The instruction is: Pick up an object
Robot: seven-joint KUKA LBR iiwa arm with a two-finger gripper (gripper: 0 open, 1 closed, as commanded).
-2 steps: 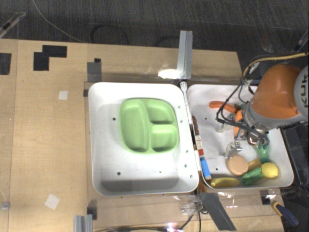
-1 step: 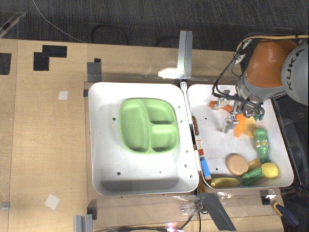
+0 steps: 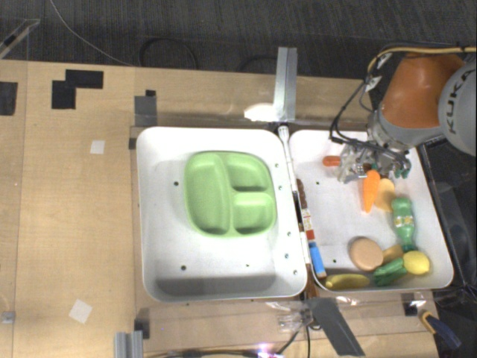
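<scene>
My gripper (image 3: 367, 164) hangs low over the far part of the right bin (image 3: 332, 207), under the orange band of the arm. An orange carrot (image 3: 370, 191) lies lengthwise directly below it, its top end touching or tucked under the gripper body. A pale yellow piece (image 3: 386, 194) rests against the carrot's right side. A small red-orange item (image 3: 331, 161) sits just left of the gripper.
Near the right bin's front lie a green bottle (image 3: 402, 221), a brown round disc (image 3: 366, 253), a yellow lemon (image 3: 417, 262), a green vegetable (image 3: 388, 271), a banana (image 3: 347, 280) and a blue marker (image 3: 316, 260). The left bin (image 3: 160, 267) holds a green divided tray (image 3: 227, 192).
</scene>
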